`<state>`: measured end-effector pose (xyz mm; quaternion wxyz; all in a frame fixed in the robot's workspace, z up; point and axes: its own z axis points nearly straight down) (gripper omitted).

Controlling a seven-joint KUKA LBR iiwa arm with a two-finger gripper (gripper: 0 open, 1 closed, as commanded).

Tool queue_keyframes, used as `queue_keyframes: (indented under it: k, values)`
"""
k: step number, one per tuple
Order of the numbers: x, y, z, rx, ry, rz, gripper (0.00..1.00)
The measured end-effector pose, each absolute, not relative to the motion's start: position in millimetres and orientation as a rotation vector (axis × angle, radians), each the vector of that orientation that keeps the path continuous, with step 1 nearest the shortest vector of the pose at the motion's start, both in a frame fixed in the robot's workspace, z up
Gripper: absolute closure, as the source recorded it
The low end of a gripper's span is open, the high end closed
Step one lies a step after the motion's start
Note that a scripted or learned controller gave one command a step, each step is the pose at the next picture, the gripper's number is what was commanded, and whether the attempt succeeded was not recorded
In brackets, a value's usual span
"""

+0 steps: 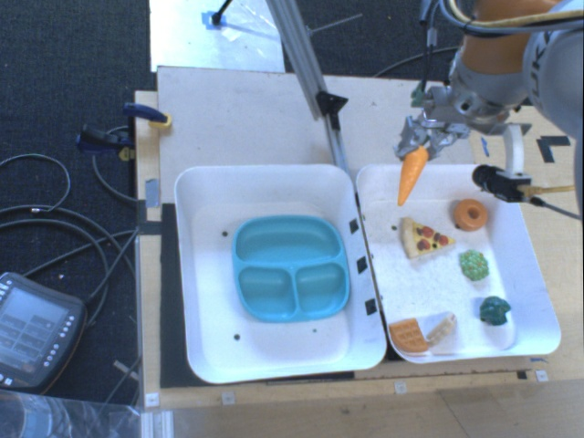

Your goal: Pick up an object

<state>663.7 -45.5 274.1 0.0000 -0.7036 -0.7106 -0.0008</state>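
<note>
Because the tool (pixel 426 140) pinches only the thick top end of the carrot (pixel 411 175), which hangs above the right bin (pixel 527 245), it could swing or slip free. One blue tray (pixel 291 268) sits in the left bin (pixel 205 245); the right holds one pizza slice (pixel 423 238), doughnut (pixel 470 214), and broccoli (pixel 495 310).

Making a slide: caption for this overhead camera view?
Gripper lifts a toy carrot above the right bin of play food.
</note>
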Motion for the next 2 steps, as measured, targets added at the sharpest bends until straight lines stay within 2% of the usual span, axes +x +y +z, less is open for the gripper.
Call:
queue_keyframes:
  k: [1,2]
  values:
    - [666.7,0.7,274.7,-2.211,-2.233,-0.005,1.0]
    - [667.9,58.2,255.4,-2.208,-2.232,-0.002,1.0]
